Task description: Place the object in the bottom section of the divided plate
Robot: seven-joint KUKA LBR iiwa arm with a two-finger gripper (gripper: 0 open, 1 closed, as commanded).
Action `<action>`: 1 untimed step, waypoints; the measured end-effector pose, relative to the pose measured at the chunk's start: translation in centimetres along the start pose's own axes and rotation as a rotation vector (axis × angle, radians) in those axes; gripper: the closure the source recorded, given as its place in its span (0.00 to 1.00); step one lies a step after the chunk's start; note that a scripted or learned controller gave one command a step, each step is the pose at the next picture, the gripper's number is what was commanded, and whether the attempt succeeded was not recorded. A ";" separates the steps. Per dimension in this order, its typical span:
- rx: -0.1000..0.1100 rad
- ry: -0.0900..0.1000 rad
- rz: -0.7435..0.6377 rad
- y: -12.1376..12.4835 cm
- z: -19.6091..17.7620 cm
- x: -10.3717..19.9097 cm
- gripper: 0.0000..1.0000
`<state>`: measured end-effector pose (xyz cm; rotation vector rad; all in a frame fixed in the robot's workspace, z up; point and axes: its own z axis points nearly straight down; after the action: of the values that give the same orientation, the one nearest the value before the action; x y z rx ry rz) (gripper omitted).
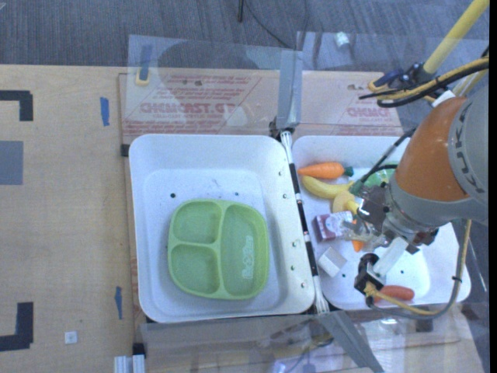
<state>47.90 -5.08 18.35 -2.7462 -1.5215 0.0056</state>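
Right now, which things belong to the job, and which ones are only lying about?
Job: green divided plate, in the left bin; gripper, over the right bin. Which item it will take, I cannot tell.
Lying about, right bin: carrot, banana, white block, red thing.

The arm [435, 162] hides much of the bin [444, 280] around the pincer [357, 224]. Above the pincer a green thing [374, 179] is half covered by the arm. Just below the pincer an orange scrap [357, 245] is too small to identify.
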 end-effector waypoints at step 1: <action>-0.002 0.001 -0.051 -5.3 -0.2 9.0 1.00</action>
<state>48.22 5.38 18.51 -2.7072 -1.5918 0.0031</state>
